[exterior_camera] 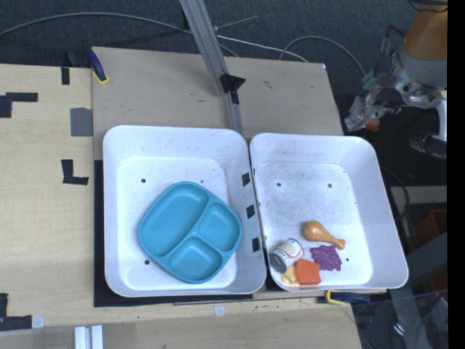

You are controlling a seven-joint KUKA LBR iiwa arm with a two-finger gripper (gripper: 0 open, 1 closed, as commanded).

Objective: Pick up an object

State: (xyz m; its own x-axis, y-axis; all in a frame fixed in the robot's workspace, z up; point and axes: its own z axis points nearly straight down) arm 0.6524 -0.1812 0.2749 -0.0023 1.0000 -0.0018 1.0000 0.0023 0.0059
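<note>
1. The bench [43, 195] is carrying two shallow white bins side by side, with a slanted metal pole [207, 42] reaching in from the top and ending just above where they meet.
2. The left bin [116, 151] is holding a blue plate [189, 231] with three sections, lying flat in its lower middle part.
3. The right bin [363, 166] is keeping all its small things crowded in the near corner, close to the wall it shares with the left bin.
4. The arm [425, 35] is sitting at the upper right, outside the bins, with its gripper [365, 111] hanging past the right bin's far corner, well apart from the small things; whether it is open or closed I cannot tell.
5. A tan drumstick toy [322, 233] is lying above the rest.
6. A purple toy [327, 257] is lying just below it.
7. An orange block [308, 272] is resting beside the purple toy.
8. A small white can [286, 252] is lying on its side, left of the block.
</note>
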